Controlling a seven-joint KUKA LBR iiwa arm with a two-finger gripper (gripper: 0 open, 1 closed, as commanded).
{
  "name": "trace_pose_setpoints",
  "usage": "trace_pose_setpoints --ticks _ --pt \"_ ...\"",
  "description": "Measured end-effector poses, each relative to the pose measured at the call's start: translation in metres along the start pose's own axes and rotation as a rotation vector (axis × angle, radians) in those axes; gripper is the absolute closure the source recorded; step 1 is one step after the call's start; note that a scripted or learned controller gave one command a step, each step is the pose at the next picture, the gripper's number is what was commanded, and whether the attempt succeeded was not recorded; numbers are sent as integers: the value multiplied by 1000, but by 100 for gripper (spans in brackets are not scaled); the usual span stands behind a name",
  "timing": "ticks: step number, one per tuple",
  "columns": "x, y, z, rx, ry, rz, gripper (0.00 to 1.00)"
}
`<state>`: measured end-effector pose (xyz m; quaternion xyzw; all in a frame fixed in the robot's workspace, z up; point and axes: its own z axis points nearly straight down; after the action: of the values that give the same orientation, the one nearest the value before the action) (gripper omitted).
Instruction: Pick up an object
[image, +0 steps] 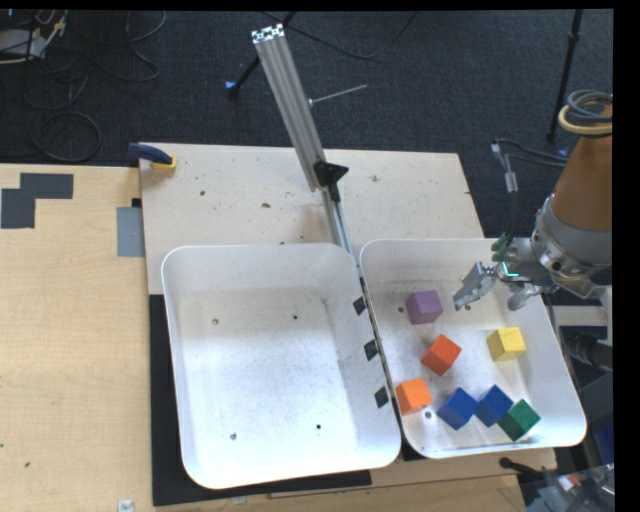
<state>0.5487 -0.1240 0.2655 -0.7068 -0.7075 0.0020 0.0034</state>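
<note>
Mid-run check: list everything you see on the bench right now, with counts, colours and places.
purple cube: 1, right bin, upper middle
red-orange cube: 1, right bin centre
orange cube: 1, right bin, near the left wall
yellow cube: 1, right bin, right side
blue cubes: 2, side by side, right bin front
green cube: 1, right bin front corner
left bin: 1, white
right bin: 1, white
clamp: 1, blue and yellow, bench's far left corner
gripper: 1, grey, above right bin, right of the purple cube

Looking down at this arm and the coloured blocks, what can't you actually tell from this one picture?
- Gripper: too small in the camera view to tell how its fingers are set.
- Arm: cut off by the right edge.
- Green block: whether it touches the blue blocks beside it.
- Right bin: its near right corner lies behind those blocks.
</note>
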Motion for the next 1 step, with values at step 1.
trace_pose_setpoints --ticks 1 --pt "-1 0 -2 -5 -1 2 0"
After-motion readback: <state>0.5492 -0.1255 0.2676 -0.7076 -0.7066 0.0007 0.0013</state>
